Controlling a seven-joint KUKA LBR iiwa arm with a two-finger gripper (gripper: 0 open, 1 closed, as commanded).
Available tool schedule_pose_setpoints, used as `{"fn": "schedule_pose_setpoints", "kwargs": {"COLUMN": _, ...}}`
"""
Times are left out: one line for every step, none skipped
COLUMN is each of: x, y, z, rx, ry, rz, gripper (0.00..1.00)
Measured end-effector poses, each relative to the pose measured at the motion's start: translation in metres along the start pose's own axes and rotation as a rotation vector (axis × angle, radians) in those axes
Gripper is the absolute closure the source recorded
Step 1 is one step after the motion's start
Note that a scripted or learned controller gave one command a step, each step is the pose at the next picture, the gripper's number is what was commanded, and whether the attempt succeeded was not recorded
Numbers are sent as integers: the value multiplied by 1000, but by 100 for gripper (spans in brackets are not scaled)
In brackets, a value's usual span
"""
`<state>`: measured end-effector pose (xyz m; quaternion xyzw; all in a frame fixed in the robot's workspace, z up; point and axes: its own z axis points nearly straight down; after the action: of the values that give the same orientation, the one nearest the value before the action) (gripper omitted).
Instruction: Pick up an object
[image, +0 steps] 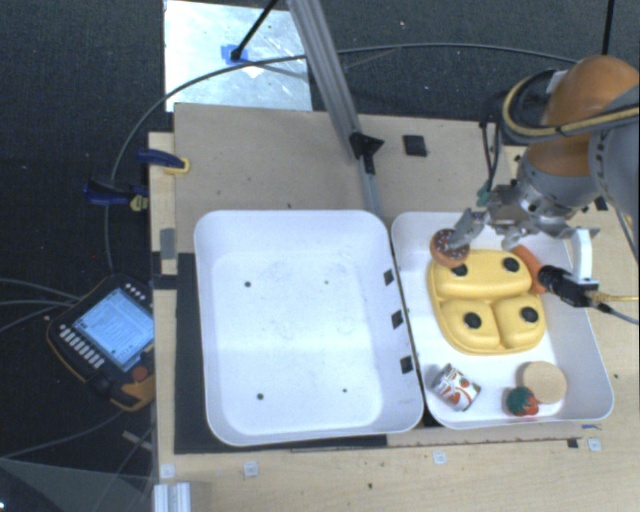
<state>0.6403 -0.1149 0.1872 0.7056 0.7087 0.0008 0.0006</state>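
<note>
The arm (585, 110) reaches in from the upper right of the frame, and its gripper (468, 232) hangs over the top left corner of the right bin (600, 400); whether the jaws are released or clenched I cannot tell, since the tip is small and blurred there. Just below the tip lies a small round brown object (445, 246), touching the upper left edge of a large yellow moulded piece (487, 298) with dark dots; this round thing looks the likeliest target. Lower in the same bin sit a red and white can (455, 387) on its side, a tan disc (545, 378), and a small green and red object (520, 401) just beside the disc; the left bin (215, 400) lies at the centre of the frame on the table (260, 160).

To do the step well, centre the tip over the round object before descending; keep clear of the bin wall and the yellow piece, since either may block one finger; close only once the object sits between both fingers, then lift straight up.
</note>
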Motion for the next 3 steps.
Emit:
{"fn": "schedule_pose_setpoints", "kwargs": {"x": -3, "y": 6, "z": 44, "rx": 2, "ry": -1, "rz": 1, "gripper": 0}}
{"fn": "schedule_pose_setpoints", "kwargs": {"x": -2, "y": 11, "z": 69, "rx": -15, "ry": -2, "rz": -1, "gripper": 0}}
{"fn": "schedule_pose_setpoints", "kwargs": {"x": 1, "y": 14, "z": 57, "rx": -20, "ry": 6, "rz": -2, "gripper": 100}}
